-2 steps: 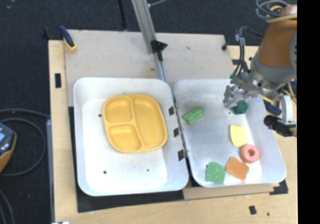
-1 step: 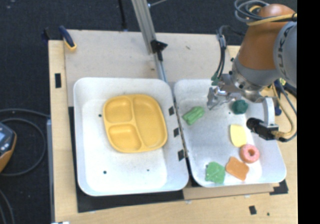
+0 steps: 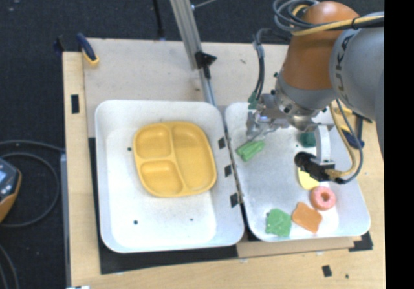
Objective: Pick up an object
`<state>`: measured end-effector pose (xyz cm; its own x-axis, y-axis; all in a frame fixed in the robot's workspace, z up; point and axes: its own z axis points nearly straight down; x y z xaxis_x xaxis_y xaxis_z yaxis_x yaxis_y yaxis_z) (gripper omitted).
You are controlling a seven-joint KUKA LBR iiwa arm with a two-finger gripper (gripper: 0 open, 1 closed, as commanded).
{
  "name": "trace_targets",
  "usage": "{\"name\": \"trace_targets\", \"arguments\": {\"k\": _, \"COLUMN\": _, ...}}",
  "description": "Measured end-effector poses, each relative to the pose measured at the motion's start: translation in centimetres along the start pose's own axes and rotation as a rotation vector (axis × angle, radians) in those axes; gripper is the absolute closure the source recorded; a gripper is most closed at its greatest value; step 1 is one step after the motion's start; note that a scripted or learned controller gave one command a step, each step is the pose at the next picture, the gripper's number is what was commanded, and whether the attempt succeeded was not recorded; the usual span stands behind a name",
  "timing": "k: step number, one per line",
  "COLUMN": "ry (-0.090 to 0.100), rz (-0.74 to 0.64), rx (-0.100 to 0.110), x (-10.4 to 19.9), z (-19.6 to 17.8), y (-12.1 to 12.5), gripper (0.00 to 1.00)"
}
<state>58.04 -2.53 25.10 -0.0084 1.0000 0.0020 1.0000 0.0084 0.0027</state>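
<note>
My gripper [image 3: 259, 127] hangs over the upper left part of the right bin [image 3: 275, 184], just above a light green oblong piece [image 3: 250, 149]. The piece lies on the bin floor beside the bin's left wall, directly below the gripper's tip. Lower in the same bin are a green bumpy piece [image 3: 278, 223], an orange block [image 3: 306, 217], a pink ring-shaped donut [image 3: 323, 198] and a yellow piece [image 3: 306, 179]. A small teal thing [image 3: 308, 139] peeks out from under the wrist.
The left bin [image 3: 116, 216] holds a yellow divided plate [image 3: 174, 158]. A metal pole [image 3: 187, 29] slants down to the seam between the bins. A black and white part [image 3: 317, 163] with cables hangs from the arm over the right bin's right side.
</note>
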Motion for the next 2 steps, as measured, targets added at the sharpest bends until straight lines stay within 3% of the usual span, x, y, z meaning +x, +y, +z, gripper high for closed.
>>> {"name": "trace_targets", "arguments": {"k": 2, "ry": 0.0, "rz": -0.001, "rx": 0.002, "x": 11.4, "z": 0.6, "y": -2.7, "gripper": 1.0}}
